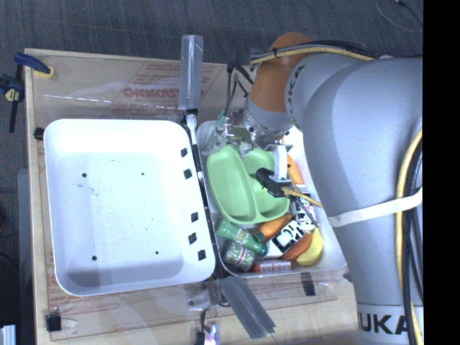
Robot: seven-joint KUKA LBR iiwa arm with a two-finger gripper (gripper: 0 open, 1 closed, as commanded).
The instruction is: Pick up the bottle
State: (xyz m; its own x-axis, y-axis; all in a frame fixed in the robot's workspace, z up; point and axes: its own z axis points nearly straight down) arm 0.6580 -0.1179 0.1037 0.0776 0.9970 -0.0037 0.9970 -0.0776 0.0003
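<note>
Clutter is the story in the right white bin (206, 136), and the crumpled green plastic bottle (241, 244) we want lies on its side at the bin's six o'clock end, tucked just below the big pale green plastic bowl (241, 185). At the bottle's three o'clock we see an orange carrot-shaped piece (273, 227) close by, with a black-and-white packet (293, 234) and a yellow-and-red fruit (310, 249) beyond it. The left white bin (115, 207) sits out at nine o'clock. The gripper (248, 136) hangs under the orange-banded wrist at the twelve o'clock end of the right bin, over the far rim of the bowl and well apart from the bottle. We judge the reach has hardly begun. To do it well, we would travel toward six o'clock clear above the bowl, line up across the bottle's narrow width, and come straight down on its middle, keeping off the bowl's lip and the carrot-shaped piece. A crushed bottle may be springy and slippery, so a centred bite matters. As for the gripper itself, the wrist and brackets crowd it, and we cannot tell whether it is released or clenched; we see nothing held in it.
</note>
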